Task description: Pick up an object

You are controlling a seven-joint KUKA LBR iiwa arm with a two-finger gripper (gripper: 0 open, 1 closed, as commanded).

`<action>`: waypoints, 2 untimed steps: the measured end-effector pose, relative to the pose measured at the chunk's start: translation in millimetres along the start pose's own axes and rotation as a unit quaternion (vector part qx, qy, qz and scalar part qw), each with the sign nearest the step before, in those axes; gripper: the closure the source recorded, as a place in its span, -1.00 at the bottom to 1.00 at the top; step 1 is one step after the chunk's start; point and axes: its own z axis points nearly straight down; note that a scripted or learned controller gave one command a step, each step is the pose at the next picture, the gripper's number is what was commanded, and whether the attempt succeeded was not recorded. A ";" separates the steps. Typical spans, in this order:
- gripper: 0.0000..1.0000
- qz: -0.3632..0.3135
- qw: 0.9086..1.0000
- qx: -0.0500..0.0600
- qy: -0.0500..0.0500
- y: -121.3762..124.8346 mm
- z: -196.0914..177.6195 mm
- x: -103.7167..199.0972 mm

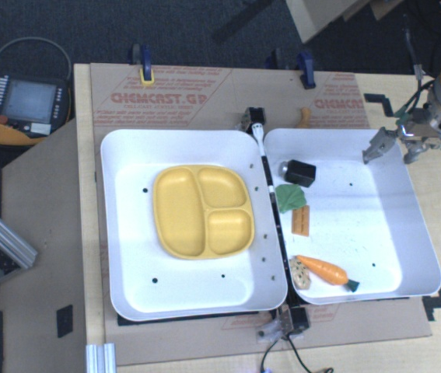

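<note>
Claw (395,148) spread apart above right bin (407,224); "CHEMCAST" lettering on the bench board (166,92).

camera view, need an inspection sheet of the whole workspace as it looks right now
surface: wooden bench under a printed cardboard sheet, bearing a left bin and a right bin, both white, side by side
job's things: in the right bin a black block, a green piece, a brown stick, a toy carrot and a speckled piece, all along its left side
clutter: yellow divided plate in the left bin
grippers: end effector open, above the right bin's far right corner, holding nothing
cables: black cable at the near edge; a cable loops over the pendant
surroundings: blue clamps on the far edge, dark floor
</note>
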 end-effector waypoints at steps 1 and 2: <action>-1.00 -0.002 1.000 -0.007 -0.002 3.4 -8.8 0.5; -1.00 -0.001 1.000 -0.004 -0.001 3.9 35.6 -5.1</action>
